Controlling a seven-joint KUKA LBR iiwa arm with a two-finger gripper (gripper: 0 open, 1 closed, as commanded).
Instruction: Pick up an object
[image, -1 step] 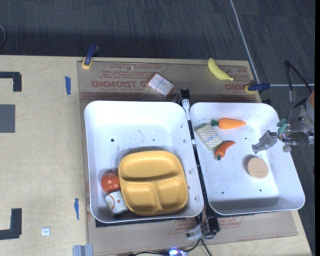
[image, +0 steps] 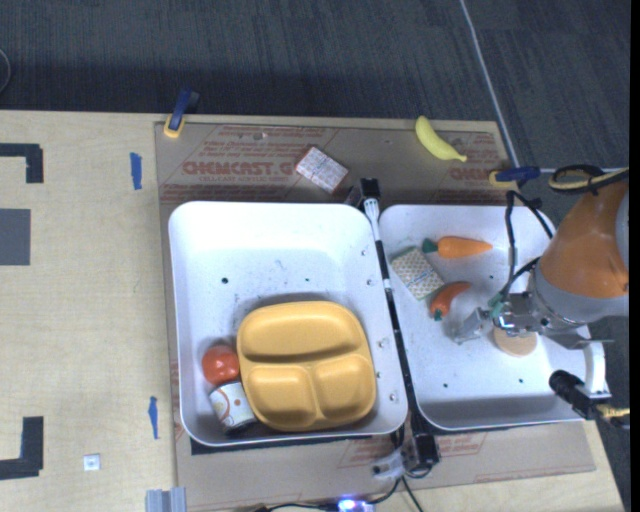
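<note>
The cardboard sheet (image: 240, 165) under the bins bears red lettering reading "CHEMCAST".

Robot lab: 2 bins (image: 190, 230), taped bench (image: 80, 300).

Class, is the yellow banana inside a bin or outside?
Outside. The banana lies on the brown board beyond the right bin's far rim.

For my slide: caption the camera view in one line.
Arm's pincer low in the right bin near a carrot; yellow tray in the left bin.
</note>
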